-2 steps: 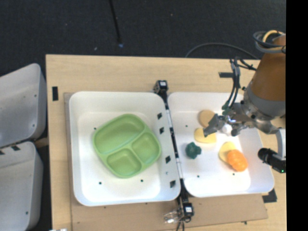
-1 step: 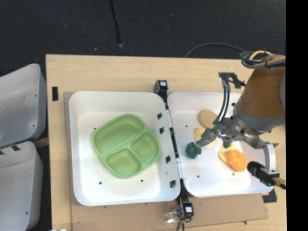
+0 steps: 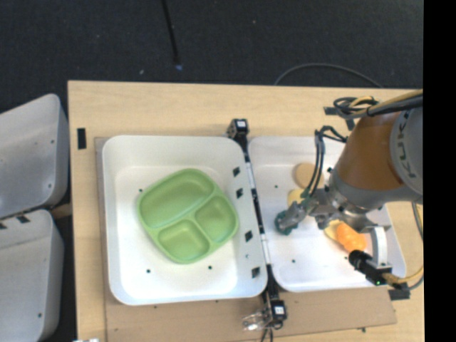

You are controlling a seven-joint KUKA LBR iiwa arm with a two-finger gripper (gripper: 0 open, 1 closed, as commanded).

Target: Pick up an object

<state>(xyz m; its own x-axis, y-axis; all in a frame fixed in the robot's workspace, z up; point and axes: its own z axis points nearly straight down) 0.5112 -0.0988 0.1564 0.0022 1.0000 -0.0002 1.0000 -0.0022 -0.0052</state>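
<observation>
The arm enters from the right over the right bin [image 3: 285,276] on the bench [image 3: 164,109], its gripper [image 3: 286,221] low at that bin's left part, near the divider; whether the fingers are open or closed cannot be told. Around the arm in this bin lie an orange object [image 3: 347,237], a yellow object [image 3: 296,196] and a tan object [image 3: 305,172], each partly hidden. The left bin [image 3: 121,276] holds a green three-compartment plate [image 3: 187,214], lying flat.

An orange carrot-like object [image 3: 346,236] lies just right of the hand [image 3: 286,221]. A small yellow piece [image 3: 296,195] sits just above the hand, with a tan rounded object [image 3: 305,173] farther up.
</observation>
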